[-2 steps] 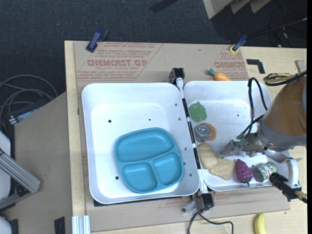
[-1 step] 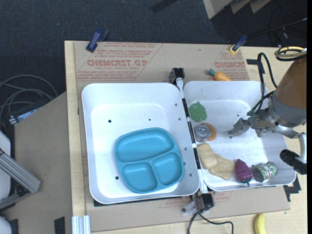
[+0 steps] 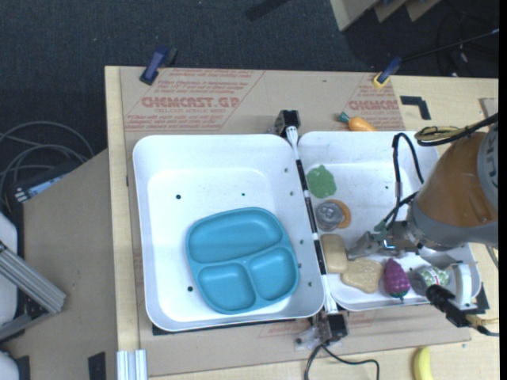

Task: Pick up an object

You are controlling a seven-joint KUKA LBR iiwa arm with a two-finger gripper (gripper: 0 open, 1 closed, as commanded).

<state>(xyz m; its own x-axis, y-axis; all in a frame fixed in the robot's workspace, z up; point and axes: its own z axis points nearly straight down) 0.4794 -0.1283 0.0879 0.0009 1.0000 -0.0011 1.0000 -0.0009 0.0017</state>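
The right bin [image 3: 356, 150] holds several small items. A green leafy piece [image 3: 321, 182] lies near its left wall, with a round grey and orange piece [image 3: 331, 214] just below it. Along the front lie a tan block [image 3: 333, 253], a flat tan piece [image 3: 363, 276], a purple piece [image 3: 395, 279] and a small green and white item [image 3: 434, 276]. My gripper [image 3: 371, 244] reaches in from the right, low over the bin. It sits just right of the tan block and above the flat tan piece. Nothing shows in its grasp.
The left bin [image 3: 158, 172] holds a blue divided plate [image 3: 242, 257]. An orange item [image 3: 360, 123] lies on the bench behind the right bin, and a yellow one [image 3: 422, 362] at the front. Clamps [image 3: 157, 64] sit at the bench's back corners. The arm's bulk [image 3: 459, 188] covers the bin's right side.
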